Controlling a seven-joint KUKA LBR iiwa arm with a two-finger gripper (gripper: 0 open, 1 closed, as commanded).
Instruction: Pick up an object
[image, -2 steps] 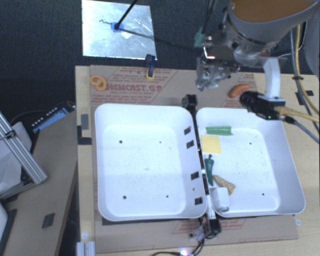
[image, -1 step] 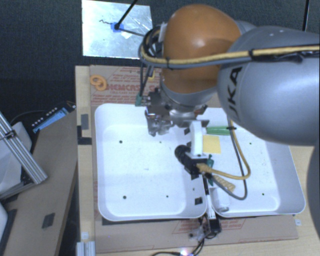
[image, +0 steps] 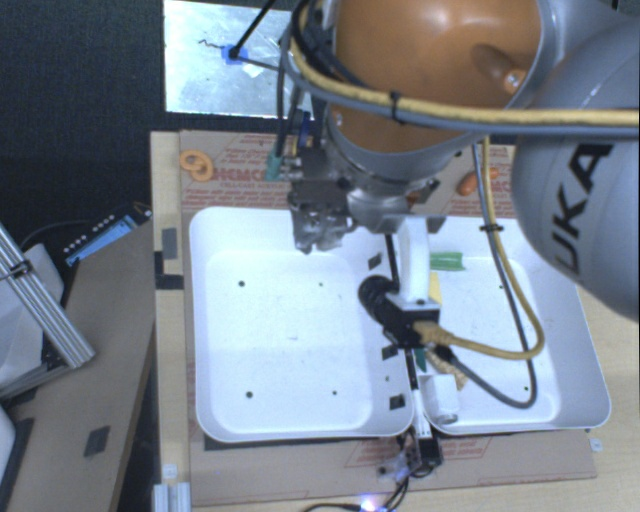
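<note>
Two bins: we see a left bin (image: 215, 300) and a right bin (image: 570, 370), shallow and white, side by side and touching along a middle seam.
Left bin floor: bare white with a few small dark dots.
Right bin: a green block (image: 447, 261) lies near its far edge, with a yellow piece (image: 434, 288) just beside it, partly behind the arm's fittings.
Board: both bins sit on a brown board (image: 240, 165) with red print; an orange ring (image: 197, 165) lies on its far left corner.
Bench: tan bench (image: 110, 380) to the left of the board, with small dark patches on it.
Arm: the arm (image: 440, 70) comes in from the right, its orange band large at the top of the view.
Gripper: the gripper (image: 320, 232) hangs over the far edge of the left bin, well apart from the green block; we cannot tell whether it is open or closed, and we see nothing in it.
Cables: a yellow hose (image: 490, 350) and a black cable (image: 500, 392) loop over the right bin.
Room: dark floor (image: 70, 100) at far left, a shiny metal sheet (image: 215, 60) beyond the board, and a metal frame (image: 40, 310) at the left edge.
</note>
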